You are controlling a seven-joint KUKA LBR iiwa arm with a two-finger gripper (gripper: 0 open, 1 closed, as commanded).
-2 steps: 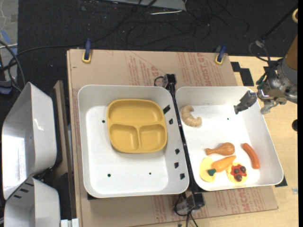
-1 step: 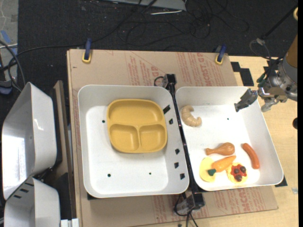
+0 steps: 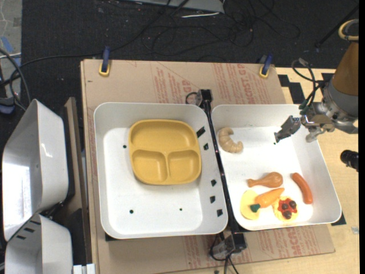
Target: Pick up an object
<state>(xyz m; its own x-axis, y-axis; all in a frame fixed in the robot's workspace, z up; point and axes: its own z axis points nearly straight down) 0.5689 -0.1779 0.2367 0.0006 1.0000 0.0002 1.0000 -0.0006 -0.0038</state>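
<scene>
You have two white bins side by side on the worktop [image 3: 159, 81]. The left bin [image 3: 108, 170] carries a yellow divided plate [image 3: 165, 152], sitting toward its 12 o'clock half. The right bin [image 3: 322, 170] carries the toy food: a croissant [image 3: 231, 141] near its 10 o'clock corner, then a cluster toward 6 o'clock. In that cluster you see a chicken drumstick [image 3: 267, 181], with a carrot [image 3: 267, 198] just below it lying across a yellow disc [image 3: 247, 205]. A small red and yellow piece [image 3: 287, 208] sits at the carrot's 3 o'clock, and a sausage [image 3: 303, 187] lies tilted near the bin's 4 o'clock edge.

The arm [image 3: 347, 79] comes in from 3 o'clock. Its gripper [image 3: 285, 131] hangs above the right bin's 1 o'clock area, well apart from the croissant and from the cluster. Nothing sits between its fingers; you cannot tell whether they are spread or pressed together.
</scene>
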